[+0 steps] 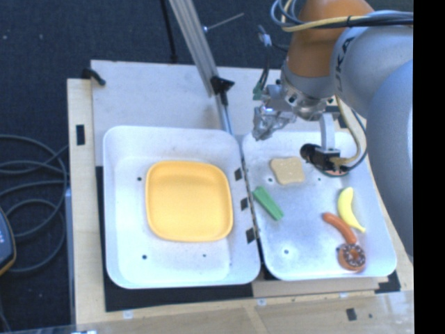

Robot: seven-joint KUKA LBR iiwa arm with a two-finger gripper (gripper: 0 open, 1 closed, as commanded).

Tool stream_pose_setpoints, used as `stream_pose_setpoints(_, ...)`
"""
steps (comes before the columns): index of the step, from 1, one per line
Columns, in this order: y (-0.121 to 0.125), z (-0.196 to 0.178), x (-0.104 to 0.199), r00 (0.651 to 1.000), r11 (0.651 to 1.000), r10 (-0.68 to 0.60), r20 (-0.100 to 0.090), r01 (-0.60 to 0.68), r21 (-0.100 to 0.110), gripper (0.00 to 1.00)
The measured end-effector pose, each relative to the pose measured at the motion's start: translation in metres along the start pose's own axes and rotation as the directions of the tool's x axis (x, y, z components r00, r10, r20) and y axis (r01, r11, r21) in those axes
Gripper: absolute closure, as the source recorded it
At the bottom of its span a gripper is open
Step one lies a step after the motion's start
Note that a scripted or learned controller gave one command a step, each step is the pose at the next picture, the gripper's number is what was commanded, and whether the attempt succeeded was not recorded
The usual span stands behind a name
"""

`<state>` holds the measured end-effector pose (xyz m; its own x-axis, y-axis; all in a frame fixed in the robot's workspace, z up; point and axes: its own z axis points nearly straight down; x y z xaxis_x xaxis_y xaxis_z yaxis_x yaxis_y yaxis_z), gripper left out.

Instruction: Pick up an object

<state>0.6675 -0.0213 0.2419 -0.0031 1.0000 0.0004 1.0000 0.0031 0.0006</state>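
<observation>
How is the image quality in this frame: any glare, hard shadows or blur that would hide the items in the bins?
Camera view: strong light from above washes out the white bins, with little surface detail; the yellow plate and the banana stay clearly readable; the gripper casts only a faint shadow and looks slightly soft; the dark floor around the bench is underexposed.

Gripper above right bin's far corner — banana, cracker (tan), yellow plate left.

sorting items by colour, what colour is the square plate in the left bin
Yellow-orange: the square plastic plate shows plainly in the camera view.
</observation>
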Motion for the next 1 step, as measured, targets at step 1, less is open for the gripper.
stream_pose_setpoints(1,0.0039,0.0075,0.0596,1.0,1.0,-0.001,0.0,0.001,0.001,1.0)
